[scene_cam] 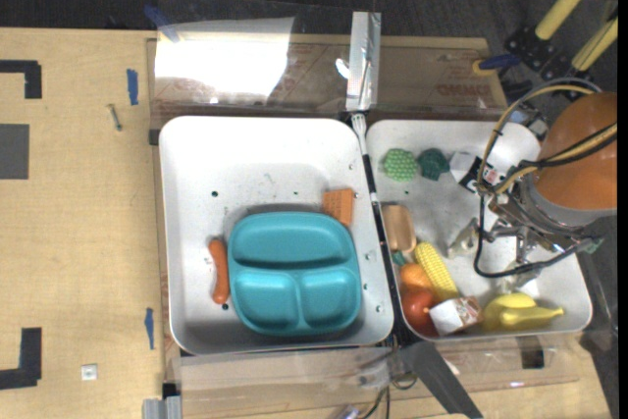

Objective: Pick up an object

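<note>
My gripper [497, 242] hangs over the middle of the right bin [579, 309], below the arm's orange band [587, 162] and a tangle of cables. Under and around it lie a green knobbly toy [398, 164], a dark teal toy [433, 163], a tan bread-like piece [398, 228], a yellow corn cob [436, 270], a red and orange fruit [417, 301], a small white and red item [454, 314] and a yellow toy [520, 311]. A small grey piece [463, 236] sits just left of the gripper.
The left bin [186, 162] holds a teal divided plate [292, 272], an orange sausage-like toy [220, 271] at its left and an orange block [339, 205] at its upper right. A clear panel stands behind the bins.
</note>
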`<state>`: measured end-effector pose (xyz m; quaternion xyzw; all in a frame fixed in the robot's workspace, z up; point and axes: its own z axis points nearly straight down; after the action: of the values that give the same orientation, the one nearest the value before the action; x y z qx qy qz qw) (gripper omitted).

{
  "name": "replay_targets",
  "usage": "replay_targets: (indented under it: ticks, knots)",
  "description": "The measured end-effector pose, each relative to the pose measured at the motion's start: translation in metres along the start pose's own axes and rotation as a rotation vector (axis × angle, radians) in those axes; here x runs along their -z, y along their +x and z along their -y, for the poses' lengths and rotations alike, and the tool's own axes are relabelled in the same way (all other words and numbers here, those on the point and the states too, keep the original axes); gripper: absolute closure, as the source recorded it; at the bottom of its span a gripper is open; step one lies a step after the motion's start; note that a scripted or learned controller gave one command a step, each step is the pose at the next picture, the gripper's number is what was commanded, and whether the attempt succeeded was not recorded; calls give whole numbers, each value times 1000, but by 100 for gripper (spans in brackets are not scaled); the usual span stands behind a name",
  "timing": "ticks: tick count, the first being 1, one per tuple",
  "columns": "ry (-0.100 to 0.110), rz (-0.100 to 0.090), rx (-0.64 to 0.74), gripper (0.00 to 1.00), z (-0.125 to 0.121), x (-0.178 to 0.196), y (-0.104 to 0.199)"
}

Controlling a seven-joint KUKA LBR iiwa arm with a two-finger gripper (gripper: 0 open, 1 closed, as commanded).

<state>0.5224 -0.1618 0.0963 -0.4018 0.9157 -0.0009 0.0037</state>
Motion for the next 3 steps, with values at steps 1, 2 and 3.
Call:
replay_targets:
  ticks: [1, 2, 3]
  knots:
    - [0, 3, -14, 0, 6, -7, 8]
    - [11, 11, -12, 100, 8, 6, 4]
    - [13, 4, 44, 100, 42, 126, -15]
